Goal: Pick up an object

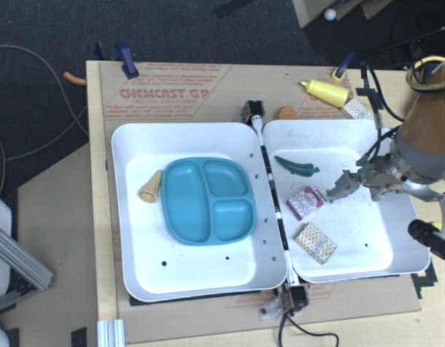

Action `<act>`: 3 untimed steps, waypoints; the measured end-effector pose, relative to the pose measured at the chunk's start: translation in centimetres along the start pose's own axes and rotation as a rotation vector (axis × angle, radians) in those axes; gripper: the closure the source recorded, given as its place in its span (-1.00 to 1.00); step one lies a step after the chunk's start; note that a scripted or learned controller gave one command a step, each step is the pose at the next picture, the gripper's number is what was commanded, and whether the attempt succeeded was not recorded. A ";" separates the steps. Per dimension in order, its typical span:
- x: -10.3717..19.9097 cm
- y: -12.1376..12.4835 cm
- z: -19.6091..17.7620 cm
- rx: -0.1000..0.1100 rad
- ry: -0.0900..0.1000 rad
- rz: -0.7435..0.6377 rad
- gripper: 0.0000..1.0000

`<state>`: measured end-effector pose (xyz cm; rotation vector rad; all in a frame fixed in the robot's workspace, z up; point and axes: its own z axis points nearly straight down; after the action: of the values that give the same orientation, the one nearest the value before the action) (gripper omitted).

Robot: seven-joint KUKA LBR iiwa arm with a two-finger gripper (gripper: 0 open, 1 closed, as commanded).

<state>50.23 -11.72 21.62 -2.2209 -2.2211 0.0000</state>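
Observation:
In the right bin (396, 262) lie three loose items: a dark green pepper-shaped piece (297, 167) near the back left, a red and white packet (304, 202) in the middle left, and a tan patterned box (315, 242) toward the front. My gripper (343, 185) reaches in from the right and hovers over the bin's middle, just right of the red packet and below the green piece. It touches none of the three items, and nothing is seen held in it.
The left bin (135, 266) holds a blue divided plate (208, 199) and a tan cone (151, 186) beside its left edge. A yellow bottle (325, 91) and a small brown item (286, 112) lie on the board behind the right bin.

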 end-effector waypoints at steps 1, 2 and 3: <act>2.0 10.1 10.1 0.002 0.000 -0.001 -1.00; 2.3 16.2 13.2 -0.001 -0.001 -0.001 -1.00; 2.6 12.5 13.2 0.002 0.000 0.001 -1.00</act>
<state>62.70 -9.13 8.46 -2.2212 -2.2189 0.0015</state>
